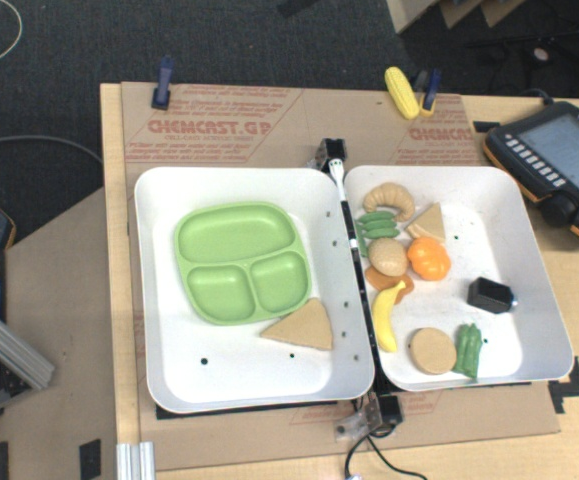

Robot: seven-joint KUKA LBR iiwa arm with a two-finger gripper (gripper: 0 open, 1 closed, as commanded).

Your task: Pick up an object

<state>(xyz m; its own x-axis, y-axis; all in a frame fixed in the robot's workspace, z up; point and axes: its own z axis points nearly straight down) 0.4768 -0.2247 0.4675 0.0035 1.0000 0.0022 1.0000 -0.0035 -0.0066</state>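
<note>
The right bin (514,218) holds a heap of toy food. A croissant (389,197) lies at its back left, with green beans (376,225) and a tan wedge (429,220) just in front. Below them sit a potato (388,258), an orange (429,259), a banana (383,320), a round cracker (433,350), a green pepper (468,349) and a small black block (491,294). In the left bin (159,278) a green divided plate (242,261) lies next to a tan sandwich triangle (301,327).
A yellow clamp (402,92) and a blue clamp (162,83) sit at the cardboard board's back edge. A teach pendant (557,158) lies off the right bin's back right corner. A black clip (332,153) joins the bins at the back.
</note>
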